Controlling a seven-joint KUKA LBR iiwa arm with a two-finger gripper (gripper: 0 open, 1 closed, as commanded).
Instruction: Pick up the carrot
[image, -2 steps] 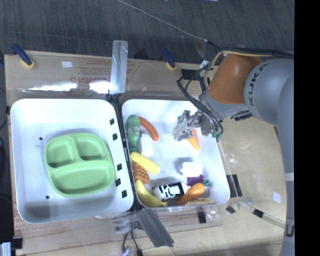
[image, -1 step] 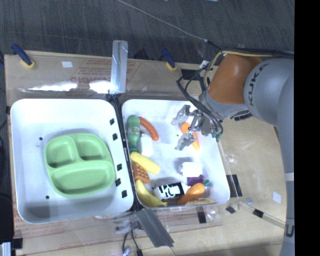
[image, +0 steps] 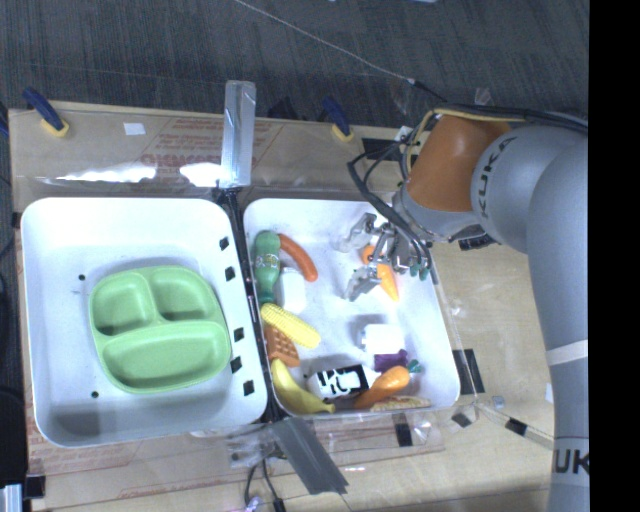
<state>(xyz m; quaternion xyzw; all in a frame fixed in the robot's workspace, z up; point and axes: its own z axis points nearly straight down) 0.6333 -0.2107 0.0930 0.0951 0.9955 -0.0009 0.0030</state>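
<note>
My gripper (image: 374, 272) hangs over the upper right part of the right bin (image: 436, 300). A small orange carrot (image: 386, 279) sits between its metal fingers, and the gripper is shut on it. The carrot points down toward the bin floor and looks lifted slightly off it. A second orange carrot-like piece (image: 390, 382) with a green top lies at the bin's front, apart from the gripper.
The right bin also holds an orange-red sausage (image: 298, 256), a green vegetable (image: 266, 256), a corn cob (image: 290, 324), a banana (image: 295, 392), a white block (image: 374, 334) and a black-and-white card (image: 340, 380). In the left bin (image: 50, 250) lies a green divided plate (image: 158, 327).
</note>
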